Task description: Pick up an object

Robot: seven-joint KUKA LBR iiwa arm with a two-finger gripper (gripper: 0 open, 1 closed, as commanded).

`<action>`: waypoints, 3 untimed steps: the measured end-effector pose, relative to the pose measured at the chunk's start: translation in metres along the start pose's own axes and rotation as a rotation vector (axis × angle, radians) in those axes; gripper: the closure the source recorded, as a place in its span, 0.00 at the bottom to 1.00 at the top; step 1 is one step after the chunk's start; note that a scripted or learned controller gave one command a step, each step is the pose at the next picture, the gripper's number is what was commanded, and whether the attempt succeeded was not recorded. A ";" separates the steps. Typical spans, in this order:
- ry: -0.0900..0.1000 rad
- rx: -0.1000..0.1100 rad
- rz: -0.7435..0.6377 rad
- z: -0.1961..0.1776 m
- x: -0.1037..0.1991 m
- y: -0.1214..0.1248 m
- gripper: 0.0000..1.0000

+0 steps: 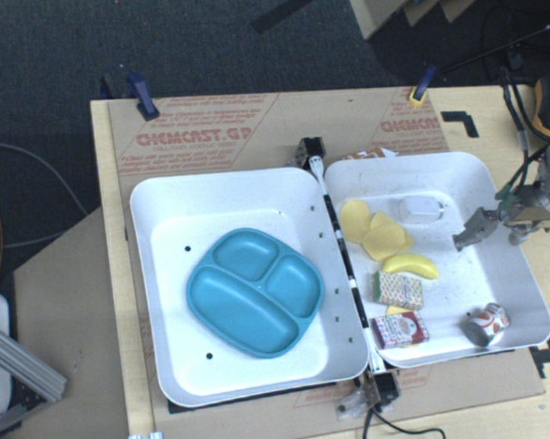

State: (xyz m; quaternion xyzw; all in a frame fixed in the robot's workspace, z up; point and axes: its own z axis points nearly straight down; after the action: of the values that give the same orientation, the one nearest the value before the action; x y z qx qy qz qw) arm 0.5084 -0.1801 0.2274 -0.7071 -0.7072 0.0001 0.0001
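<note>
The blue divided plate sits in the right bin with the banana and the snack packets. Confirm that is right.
Not right. The camera view shows the blue divided plate alone in the left bin. The banana and the snack packets are in the right bin.

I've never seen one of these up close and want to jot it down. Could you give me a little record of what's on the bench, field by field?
left bin: holds a blue divided plate
right bin: holds the small items
yellow items: a banana and pale yellow pieces near the bin divider
packets: a patterned packet below the banana, a red and white packet nearer the front edge
can: a small dented can in the front right corner
clear item: a see-through cup or lid, hard to identify
gripper: at the right bin's right side, above its floor, holding nothing visible
</note>
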 end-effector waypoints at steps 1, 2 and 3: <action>0.000 -0.001 -0.001 0.039 0.041 0.044 0.00; 0.000 0.000 0.000 0.143 0.075 0.024 0.00; 0.000 -0.001 0.000 0.143 0.088 0.027 0.00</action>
State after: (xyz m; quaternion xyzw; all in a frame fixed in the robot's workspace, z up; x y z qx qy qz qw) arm 0.5358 -0.0918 0.0844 -0.7070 -0.7073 -0.0002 -0.0001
